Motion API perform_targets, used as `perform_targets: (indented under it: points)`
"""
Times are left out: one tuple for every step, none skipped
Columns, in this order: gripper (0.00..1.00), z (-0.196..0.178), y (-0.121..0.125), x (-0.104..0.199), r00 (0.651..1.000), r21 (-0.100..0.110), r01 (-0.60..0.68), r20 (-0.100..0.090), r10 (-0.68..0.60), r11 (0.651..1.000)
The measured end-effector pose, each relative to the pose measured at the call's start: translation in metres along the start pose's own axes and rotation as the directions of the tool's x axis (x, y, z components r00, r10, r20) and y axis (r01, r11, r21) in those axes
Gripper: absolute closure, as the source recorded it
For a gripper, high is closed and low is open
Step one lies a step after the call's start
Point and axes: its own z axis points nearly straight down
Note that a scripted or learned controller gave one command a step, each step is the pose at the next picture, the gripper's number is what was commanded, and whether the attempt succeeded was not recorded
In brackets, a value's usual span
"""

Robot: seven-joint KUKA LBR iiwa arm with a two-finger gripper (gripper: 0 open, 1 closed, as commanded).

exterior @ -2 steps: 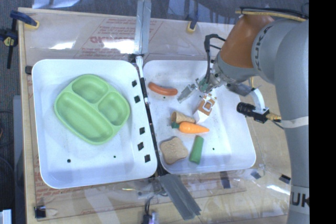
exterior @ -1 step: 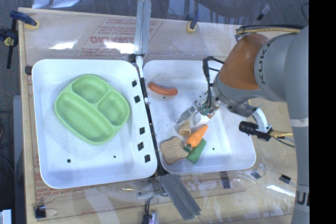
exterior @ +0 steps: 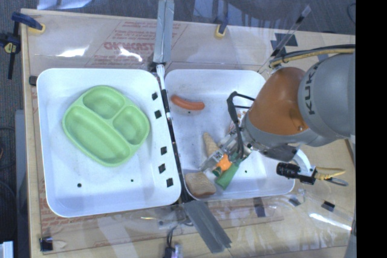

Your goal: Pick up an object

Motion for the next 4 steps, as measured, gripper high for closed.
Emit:
perform_targets:
  points:
    - [1.0, -0.01, 0.0, -0.002, 1.0, -0.001, 0.003, 0.001, -0.003, 1.0]
    - [1.0, -0.17, 0.055, -0.009, 1.0, -0.001, -0.016, 0.004, 0.016, 1.0]
    - [1.0, -0.137, 0.003, 0.037, 0.993, 0.001, 0.117, 0.0, -0.117, 0.993]
    - [1.0, -0.156, 0.022, -0.021, 0.989, -0.001, -0.148, 0.004, 0.148, 0.989]
